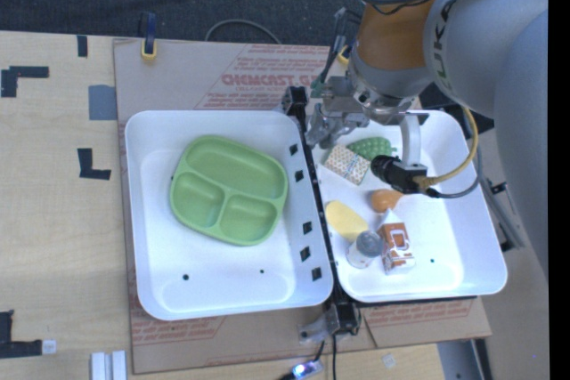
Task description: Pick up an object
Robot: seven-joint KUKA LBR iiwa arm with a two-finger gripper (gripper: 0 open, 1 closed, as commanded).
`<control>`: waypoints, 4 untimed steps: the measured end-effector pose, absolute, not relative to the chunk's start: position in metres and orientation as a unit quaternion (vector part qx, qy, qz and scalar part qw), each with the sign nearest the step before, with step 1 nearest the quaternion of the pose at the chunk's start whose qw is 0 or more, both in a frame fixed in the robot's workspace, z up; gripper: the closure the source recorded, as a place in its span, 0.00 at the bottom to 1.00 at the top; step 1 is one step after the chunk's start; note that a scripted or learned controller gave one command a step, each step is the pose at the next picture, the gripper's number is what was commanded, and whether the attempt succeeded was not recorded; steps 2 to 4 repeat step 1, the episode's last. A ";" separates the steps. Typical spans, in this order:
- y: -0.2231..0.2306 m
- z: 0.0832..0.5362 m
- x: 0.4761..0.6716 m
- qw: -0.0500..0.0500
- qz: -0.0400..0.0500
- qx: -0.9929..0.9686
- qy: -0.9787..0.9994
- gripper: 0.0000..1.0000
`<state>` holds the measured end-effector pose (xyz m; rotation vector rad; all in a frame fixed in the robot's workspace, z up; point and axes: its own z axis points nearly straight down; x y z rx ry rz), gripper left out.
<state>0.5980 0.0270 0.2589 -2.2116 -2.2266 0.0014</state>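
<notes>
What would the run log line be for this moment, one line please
arm: over right bin | gripper: low at bin's far-left corner, by patterned packet | grasp: none seen | left bin: green divided plate

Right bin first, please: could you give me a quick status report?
Gripper low over right bin, far-left corner. Nothing seen gripped. Patterned packet just beside it; yellow piece, orange box lie free. Green tray in left bin.

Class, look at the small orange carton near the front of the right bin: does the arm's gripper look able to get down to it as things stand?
Probably yes. The orange carton lies uncovered, with the gripper above the same bin's far end. Only the clear cup crowds its left side.
</notes>
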 end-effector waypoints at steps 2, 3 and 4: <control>0.082 0.239 0.587 0.002 0.001 -0.705 -0.709 1.00; 0.082 0.239 0.587 0.002 0.001 -0.705 -0.709 1.00; 0.082 0.239 0.587 0.002 0.001 -0.705 -0.709 1.00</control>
